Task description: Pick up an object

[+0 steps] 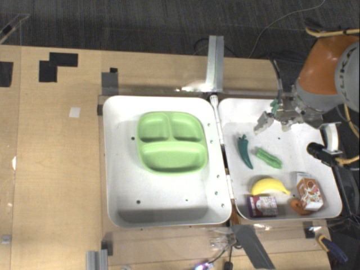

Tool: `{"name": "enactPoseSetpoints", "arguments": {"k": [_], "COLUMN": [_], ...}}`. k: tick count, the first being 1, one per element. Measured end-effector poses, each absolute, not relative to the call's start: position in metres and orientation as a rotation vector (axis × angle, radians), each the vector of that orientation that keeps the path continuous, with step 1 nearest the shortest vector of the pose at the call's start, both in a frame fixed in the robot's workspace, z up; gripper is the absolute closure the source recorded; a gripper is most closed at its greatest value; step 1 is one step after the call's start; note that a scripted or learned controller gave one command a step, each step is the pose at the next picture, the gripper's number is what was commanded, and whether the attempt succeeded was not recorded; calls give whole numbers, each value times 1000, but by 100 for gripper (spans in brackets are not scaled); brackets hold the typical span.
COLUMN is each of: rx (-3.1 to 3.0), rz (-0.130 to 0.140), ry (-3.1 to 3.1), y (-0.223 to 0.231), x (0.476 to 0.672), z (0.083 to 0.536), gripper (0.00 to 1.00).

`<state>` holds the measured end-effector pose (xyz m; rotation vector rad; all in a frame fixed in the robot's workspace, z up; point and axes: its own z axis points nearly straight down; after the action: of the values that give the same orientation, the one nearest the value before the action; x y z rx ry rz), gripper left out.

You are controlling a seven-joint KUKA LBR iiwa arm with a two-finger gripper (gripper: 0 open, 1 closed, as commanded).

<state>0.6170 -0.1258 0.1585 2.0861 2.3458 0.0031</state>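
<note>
Looking from the left, the left bin [121, 167] has a green tray [170, 141] with three little sections lying in the middle of it. Next comes the right bin [236, 117], and this one has the things to pick from. A dark green pepper [244, 151] lies near the middle, with a lighter green pod [269, 157] just beside it. Closer to the front sit a yellow banana [269, 187], a small dark can [262, 206] touching the banana, and a little brown and white carton [309, 193] near the right wall. The gripper [274, 120] hangs over the back part of the right bin, and its two fingers look spread apart with nothing between them. So the picking has not started yet; I think the arm is at the reaching step. Next it needs to choose one thing, maybe the pepper since that is near, move over it, go down, and squeeze. The pepper and pod lie close together, so it must aim well
</note>
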Motion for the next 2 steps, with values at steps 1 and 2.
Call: {"name": "enactPoseSetpoints", "arguments": {"k": [1, 2], "rx": [2098, 2235], "rz": [4, 15], "ry": [2335, 2196], "y": [-86, -100], "x": [605, 586], "z": [124, 91], "gripper": [0, 0]}}
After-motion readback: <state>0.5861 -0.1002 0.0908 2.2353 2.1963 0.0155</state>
